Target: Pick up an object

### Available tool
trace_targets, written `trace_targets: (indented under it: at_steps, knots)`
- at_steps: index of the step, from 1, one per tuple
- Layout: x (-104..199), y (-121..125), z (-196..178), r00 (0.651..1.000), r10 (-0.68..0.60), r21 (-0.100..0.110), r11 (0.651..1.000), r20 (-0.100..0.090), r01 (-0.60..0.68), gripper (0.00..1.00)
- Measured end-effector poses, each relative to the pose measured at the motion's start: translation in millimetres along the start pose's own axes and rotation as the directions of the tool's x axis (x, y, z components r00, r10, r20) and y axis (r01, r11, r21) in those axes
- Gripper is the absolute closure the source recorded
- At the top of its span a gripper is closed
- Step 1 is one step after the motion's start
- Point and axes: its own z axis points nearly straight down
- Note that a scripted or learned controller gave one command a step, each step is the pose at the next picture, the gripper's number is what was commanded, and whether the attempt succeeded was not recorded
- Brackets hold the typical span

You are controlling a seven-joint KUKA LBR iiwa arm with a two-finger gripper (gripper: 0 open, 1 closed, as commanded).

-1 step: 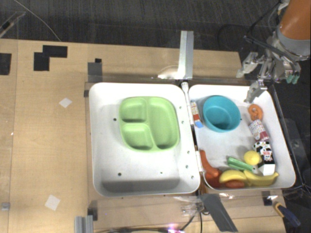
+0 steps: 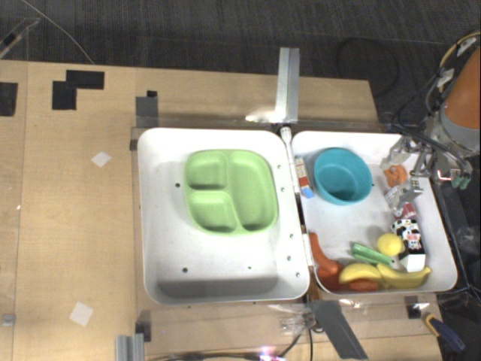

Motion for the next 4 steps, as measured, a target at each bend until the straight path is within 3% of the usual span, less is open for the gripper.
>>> trace_targets:
  at_steps: [1,2,3,4]
  knots:
    - [-24,-16,104,0.994,0.112,0.0,0.994,0.015,-0.112,0.0]
    - [-3,-16,100,0.982,0.19,-0.002,0.982,0.008,-0.19,0.0]
    - [-8,14,103,0.982,0.187,0.008,0.982,0.014,-0.187,0.0]
    - [34,1,105,0.981,0.192,0.0,0.981,0.012,-0.192,0.0]
